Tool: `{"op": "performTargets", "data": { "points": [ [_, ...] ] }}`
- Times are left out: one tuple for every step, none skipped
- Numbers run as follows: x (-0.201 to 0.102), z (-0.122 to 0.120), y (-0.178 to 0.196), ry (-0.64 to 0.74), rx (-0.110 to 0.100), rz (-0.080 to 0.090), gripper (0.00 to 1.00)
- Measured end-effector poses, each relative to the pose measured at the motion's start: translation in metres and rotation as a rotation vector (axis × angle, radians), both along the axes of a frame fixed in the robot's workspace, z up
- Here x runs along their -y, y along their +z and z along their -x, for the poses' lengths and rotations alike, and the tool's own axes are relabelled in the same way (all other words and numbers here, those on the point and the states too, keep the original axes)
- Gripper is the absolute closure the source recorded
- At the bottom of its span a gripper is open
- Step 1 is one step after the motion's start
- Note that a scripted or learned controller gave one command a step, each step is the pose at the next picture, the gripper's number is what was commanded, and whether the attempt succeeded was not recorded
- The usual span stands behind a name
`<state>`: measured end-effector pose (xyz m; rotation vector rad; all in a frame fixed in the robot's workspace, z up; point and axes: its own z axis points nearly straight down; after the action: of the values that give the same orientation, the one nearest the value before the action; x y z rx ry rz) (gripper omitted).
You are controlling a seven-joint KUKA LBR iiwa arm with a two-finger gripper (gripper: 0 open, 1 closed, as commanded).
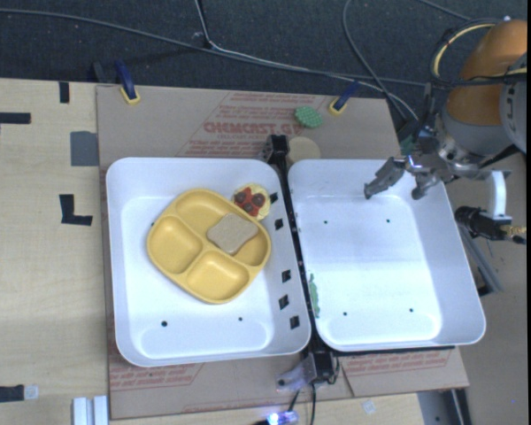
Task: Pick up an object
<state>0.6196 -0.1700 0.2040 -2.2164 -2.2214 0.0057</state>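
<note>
Dark carpet is lying at the far side, with cables trailing across it. A wooden bench is filling the left.

Fixed overhead camera, slanted down, both bins

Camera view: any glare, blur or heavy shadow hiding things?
Camera view: lighting is even and soft; the two-finger gripper throws a faint shadow on the right white bin; the yellow divided plastic plate reads sharply; the small red item beside it is too blurred to identify.
</note>
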Motion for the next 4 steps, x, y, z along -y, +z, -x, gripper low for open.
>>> {"op": "performTargets", "data": {
  "points": [
    [0.004, -0.007, -0.058, -0.001, -0.002, 0.0, 0.0],
    [-0.006, -0.008, -0.108, 0.0, -0.001, 0.0, 0.0],
    [-0.006, -0.01, -0.095, 0.001, 0.004, 0.001, 1.0],
    [-0.001, -0.012, -0.032, -0.001, 0.01, 0.002, 1.0]
  ]
}}
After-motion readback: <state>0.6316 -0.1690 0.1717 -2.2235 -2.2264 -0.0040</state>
